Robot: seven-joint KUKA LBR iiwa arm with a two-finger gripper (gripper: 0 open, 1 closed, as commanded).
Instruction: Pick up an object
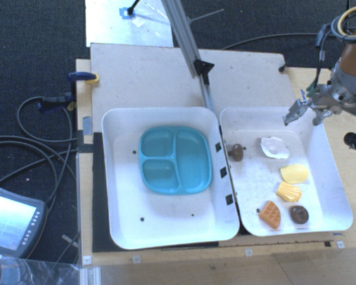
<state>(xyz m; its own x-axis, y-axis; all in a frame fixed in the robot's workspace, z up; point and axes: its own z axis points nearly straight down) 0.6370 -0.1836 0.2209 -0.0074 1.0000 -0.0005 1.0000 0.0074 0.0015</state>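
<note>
Right bin (327, 153) open along its far and left parts, toys (288, 190) crowded near its right side — blue tray (175, 160) filled the left bin's (121, 206) middle

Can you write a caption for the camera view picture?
Tool open above right bin of toy foods; blue plate in left bin.

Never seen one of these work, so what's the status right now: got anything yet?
Pincer open, holding nothing, above right bin's far edge. White shell piece nearest, untouched. Nothing in the way.
</note>
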